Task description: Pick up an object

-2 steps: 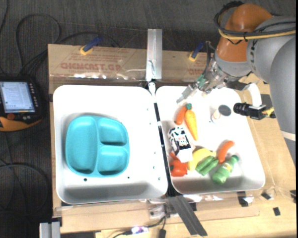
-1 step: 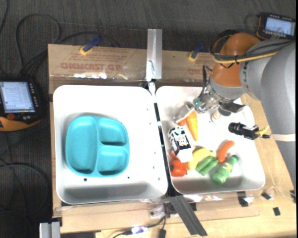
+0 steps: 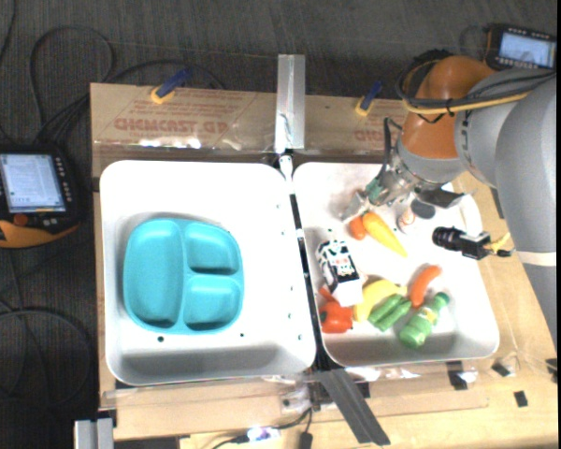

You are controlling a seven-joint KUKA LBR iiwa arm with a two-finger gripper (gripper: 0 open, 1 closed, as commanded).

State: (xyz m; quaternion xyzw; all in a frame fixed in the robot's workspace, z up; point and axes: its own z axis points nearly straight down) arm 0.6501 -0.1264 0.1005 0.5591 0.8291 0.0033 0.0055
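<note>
Toys crowd our right bin: a yellow-orange carrot lies just below our end effector, whose opening we cannot tell. Nearby we see a cow-print carton, while the left bin holds a turquoise divided plate.

Two white bins, smooth glossy plastic by the look. Turquoise divided plate in the left one, same deal but more matt. Toy veggies on the right: shiny green bottle, yellow-orange carrot. Brown cardboard at the far side, dull and papery.
</note>
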